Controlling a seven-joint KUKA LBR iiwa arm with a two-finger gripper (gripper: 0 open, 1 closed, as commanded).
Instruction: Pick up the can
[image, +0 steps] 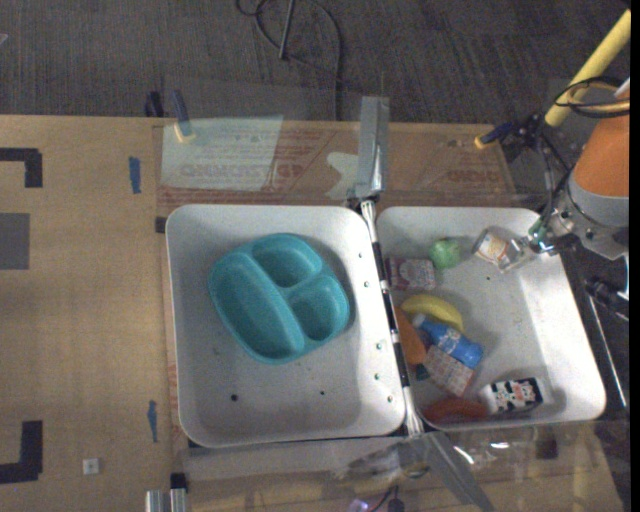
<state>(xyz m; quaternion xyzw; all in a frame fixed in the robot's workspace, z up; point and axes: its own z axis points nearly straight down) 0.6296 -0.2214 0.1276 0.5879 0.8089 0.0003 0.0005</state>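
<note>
The can (412, 272) is small, with a pinkish label, and lies on its side near the left wall of the right bin (545, 330). My gripper (500, 247) hangs over the back of that bin. It is to the right of the can and a little farther back, apart from it. The grey arm with its orange band (606, 170) comes in from the right edge. Between the gripper and the can sits a small green fruit (446, 252).
Along the right bin's left side lie a banana (432, 310), a blue carton (452, 343), an orange item (410, 340), a patterned box (448, 372), a red item (455, 408) and a black-and-white box (514, 394). A teal divided plate (280, 295) sits in the left bin (200, 380).
</note>
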